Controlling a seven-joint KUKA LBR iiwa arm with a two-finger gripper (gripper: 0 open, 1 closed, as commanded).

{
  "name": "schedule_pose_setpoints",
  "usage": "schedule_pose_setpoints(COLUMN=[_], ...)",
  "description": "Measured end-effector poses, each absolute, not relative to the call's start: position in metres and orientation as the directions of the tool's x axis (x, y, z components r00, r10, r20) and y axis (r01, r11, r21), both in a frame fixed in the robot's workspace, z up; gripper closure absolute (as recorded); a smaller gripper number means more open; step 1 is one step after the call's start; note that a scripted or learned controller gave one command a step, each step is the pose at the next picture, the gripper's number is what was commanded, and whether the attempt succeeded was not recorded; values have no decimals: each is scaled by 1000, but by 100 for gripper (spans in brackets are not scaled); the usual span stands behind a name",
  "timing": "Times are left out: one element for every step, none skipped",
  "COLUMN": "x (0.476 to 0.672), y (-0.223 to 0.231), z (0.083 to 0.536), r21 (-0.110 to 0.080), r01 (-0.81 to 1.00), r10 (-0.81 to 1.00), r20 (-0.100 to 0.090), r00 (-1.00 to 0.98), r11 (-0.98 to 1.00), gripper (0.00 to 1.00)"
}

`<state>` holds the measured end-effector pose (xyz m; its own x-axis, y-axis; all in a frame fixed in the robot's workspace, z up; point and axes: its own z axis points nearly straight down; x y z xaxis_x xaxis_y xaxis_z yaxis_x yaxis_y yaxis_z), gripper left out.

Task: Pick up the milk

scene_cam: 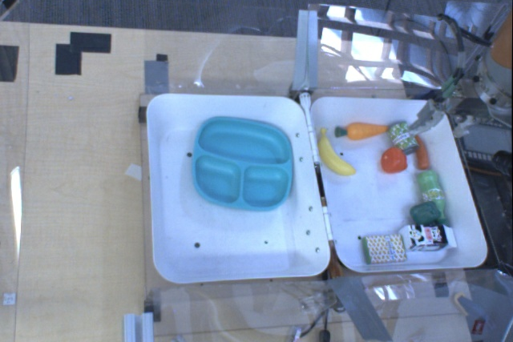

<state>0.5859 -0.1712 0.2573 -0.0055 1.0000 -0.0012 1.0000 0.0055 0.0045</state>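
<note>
Milk (426,237) lying in right bin's (365,196) near corner, gripper (420,122) seemingly above carrot (365,130)

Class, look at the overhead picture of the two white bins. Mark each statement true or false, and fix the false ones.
1. The blue divided plate lies in the left bin. True.
2. The milk carton stands beside the plate. False: it lies in the right bin, near its front right corner.
3. The banana lies in the right bin, close to the wall between the bins. True.
4. The end effector is over the left bin. False: it is over the right bin's far side, near the carrot.
5. The milk carton is lifted. False: it rests on the bin floor.
</note>
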Motion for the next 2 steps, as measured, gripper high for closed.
schedule_pose_setpoints(x=[622, 576], y=[-130, -173], z=[306, 163], r21=[8, 4], r01=[967, 960], r10=[967, 960], r20=[-4, -2], r00=[-255, -281], r11=[255, 281], gripper=[0, 0])
